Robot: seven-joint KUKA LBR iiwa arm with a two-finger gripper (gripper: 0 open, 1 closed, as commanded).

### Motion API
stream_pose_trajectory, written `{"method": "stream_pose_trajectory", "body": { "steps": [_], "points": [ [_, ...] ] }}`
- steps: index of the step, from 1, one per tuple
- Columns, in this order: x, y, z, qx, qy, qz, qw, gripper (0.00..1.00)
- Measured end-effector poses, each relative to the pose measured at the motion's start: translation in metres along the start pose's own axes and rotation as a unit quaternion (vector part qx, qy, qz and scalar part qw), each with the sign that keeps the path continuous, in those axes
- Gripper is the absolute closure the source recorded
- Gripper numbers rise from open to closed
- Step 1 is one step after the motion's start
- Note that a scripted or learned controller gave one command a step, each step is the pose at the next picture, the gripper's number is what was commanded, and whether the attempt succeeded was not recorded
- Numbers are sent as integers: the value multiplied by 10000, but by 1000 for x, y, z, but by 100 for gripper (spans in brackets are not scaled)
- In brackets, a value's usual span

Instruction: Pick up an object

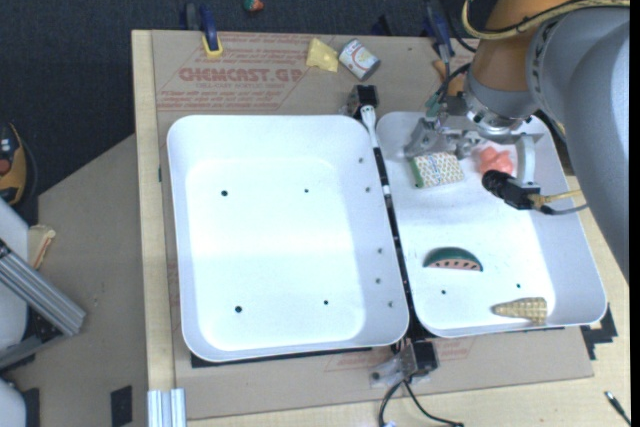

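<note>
Arm (560,45) bent down, pincer (440,140) lowered.

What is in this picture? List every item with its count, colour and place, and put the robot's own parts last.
bins: 2, white, side by side on the bench
watermelon slice: 1, red and green, middle of the right bin
cone-shaped piece: 1, tan, near corner of the right bin
patterned block: 1, pale with green dots, far end of the right bin, under the gripper
pink object: 1, pink-red, far right of the right bin
yellow piece: 1, yellow, on the board behind the bins
small box: 1, grey-white, beside the yellow piece
arm: 1, grey with orange band, from the right
gripper: 1, metallic, over the patterned block
</note>
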State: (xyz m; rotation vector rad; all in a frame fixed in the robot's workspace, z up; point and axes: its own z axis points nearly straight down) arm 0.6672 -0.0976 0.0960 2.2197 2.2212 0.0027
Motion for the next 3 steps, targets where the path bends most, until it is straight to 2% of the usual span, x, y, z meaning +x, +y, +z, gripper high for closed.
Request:
{"method": "stream_pose_trajectory", "body": {
  "steps": [1, 2, 3],
  "points": [
    [77, 2, -96, -42, 7, -35, 10000, 100],
    [115, -40, -89, 38, 6, -12, 10000, 100],
    [155, -71, -115, 31, 8, -15, 10000, 100]
  ]
}}
